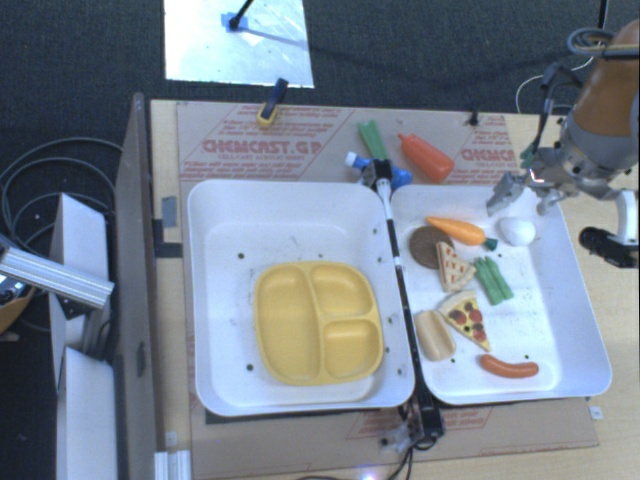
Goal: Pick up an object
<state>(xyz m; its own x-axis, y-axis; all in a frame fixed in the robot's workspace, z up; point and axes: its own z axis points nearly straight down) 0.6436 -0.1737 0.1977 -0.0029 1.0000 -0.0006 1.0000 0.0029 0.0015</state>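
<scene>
Dark carpet surrounds my bench (250,133), with coiled black cables (40,183) and a white box (85,368) off its left edge and a shiny sheet (235,28) on the floor beyond its far edge. Brown cardboard printed in red covers the bench top under two white bins. The left bin (230,218) holds a yellow divided tray (320,323) toward its near side. On the cardboard past the bins' far edges lie a yellow-and-black marker (270,103), a green piece (372,138) and a red-orange pepper (426,158).

The right bin (570,298) carries the toy food: a carrot (458,230) and a white egg (517,231) at its far edge, a brown disc (428,247) and a cracker wedge (454,267) beside the divider, green beans (492,279) in the middle, then a bread piece (434,334), a pizza slice (467,320) and a sausage (509,368) toward the near edge.

My end effector (525,193) hangs over the right bin's far right corner, just above the egg, fingers spread and grasping nothing.
</scene>
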